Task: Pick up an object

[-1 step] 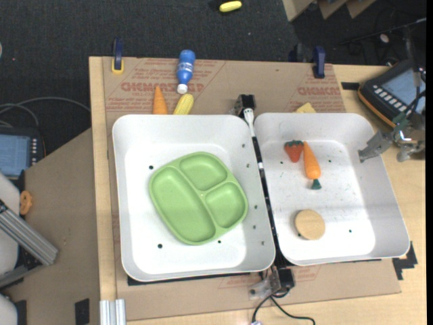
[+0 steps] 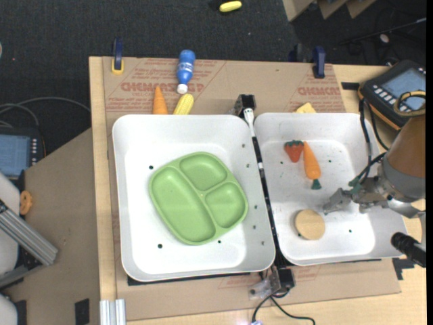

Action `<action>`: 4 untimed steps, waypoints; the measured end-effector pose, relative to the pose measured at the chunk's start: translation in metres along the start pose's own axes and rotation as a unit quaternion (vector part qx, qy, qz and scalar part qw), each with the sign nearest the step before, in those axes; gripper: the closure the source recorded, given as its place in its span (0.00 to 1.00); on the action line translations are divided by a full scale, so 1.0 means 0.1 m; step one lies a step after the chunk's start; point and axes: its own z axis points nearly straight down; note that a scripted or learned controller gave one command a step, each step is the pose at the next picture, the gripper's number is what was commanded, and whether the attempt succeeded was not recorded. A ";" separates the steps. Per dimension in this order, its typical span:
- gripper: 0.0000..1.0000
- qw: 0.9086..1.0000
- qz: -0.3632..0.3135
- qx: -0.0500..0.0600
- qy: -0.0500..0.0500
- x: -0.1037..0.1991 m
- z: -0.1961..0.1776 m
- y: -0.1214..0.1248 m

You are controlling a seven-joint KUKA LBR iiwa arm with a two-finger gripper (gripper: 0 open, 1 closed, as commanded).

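Camera view: my gripper (image 2: 335,202) hovers inside the right bin's (image 2: 362,249) right edge; finger state unclear. Misjudging the flat tan disc (image 2: 310,224) could leave me empty-handed.

The arm (image 2: 411,164) is grey with an orange band above the wrist; a thin dark cable runs alongside it, and its end effector (image 2: 336,203) is slim grey metal.

The grey arm with an orange band (image 2: 411,164) is cut off by the right edge, beside the right white bin (image 2: 338,249). Its two-finger gripper (image 2: 336,202) is too small and blurred to read over that bin's floor.
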 end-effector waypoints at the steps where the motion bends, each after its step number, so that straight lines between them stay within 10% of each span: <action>1: 0.00 1.000 -0.003 -0.007 -0.002 0.65 0.38 0.13; 2: 1.00 1.000 0.000 -0.010 -0.004 0.60 0.26 0.14; 3: 0.00 1.000 0.000 -0.009 -0.004 0.60 0.27 0.13; 4: 0.00 1.000 -0.002 -0.013 -0.005 0.50 0.34 1.17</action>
